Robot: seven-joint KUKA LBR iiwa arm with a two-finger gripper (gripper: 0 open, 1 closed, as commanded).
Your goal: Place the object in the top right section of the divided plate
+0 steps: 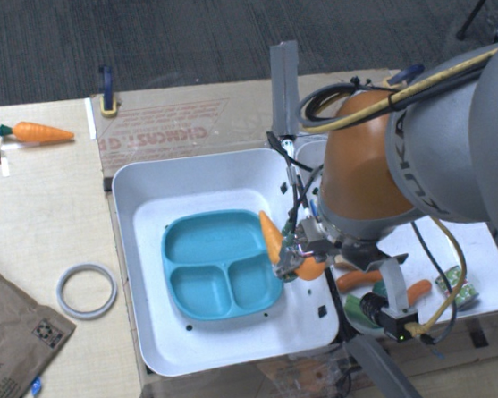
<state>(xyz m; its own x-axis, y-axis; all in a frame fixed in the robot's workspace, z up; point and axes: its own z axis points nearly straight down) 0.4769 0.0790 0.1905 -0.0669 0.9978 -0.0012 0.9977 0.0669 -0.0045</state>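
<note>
The blue divided plate (219,265) lies in the left white bin (138,252), with one wide section at the top and two smaller ones below. My gripper (290,261) hangs just past the plate's right rim, under the orange band of the arm (363,171). An orange carrot-shaped object (271,234) runs through the fingers, its tip slanting up over the plate's right rim and its other end poking out to the right. The fingers look shut on it.
The right bin (489,250), largely hidden by the arm, holds small orange pieces (360,277) and green items (463,293). On the bench to the left lie another carrot (38,132), a grey ring (86,290) and a brown cardboard box (5,341).
</note>
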